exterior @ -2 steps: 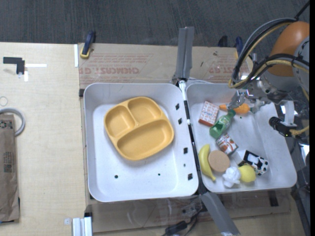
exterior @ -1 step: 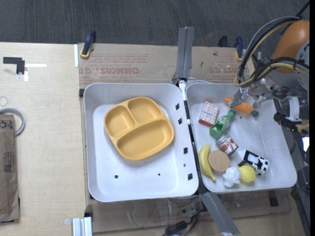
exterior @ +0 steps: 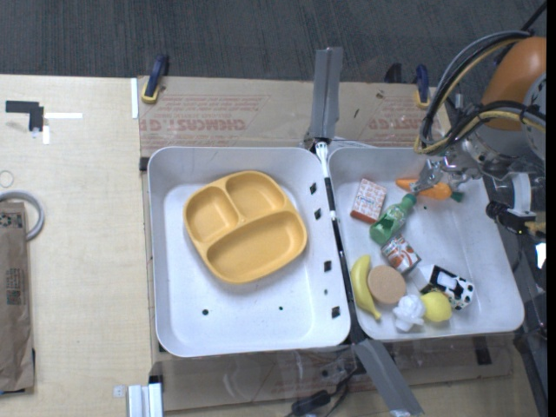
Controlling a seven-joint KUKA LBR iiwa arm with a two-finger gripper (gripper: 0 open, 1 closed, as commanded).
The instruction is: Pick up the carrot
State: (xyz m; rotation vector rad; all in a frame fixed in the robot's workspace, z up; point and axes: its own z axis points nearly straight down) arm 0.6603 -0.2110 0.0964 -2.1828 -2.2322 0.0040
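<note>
You are viewing the carrot lying near the right bin's far wall, beside the green bottle; the gripper is hovering upon it, grip indeterminable.

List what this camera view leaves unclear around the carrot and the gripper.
- Carrot: its middle is covered by the gripper, so only the orange ends show.
- Grasp: too small and cluttered to tell whether the carrot is held.
- Arm: cut off by the right edge.
- Small box: label print too small to read.
</note>
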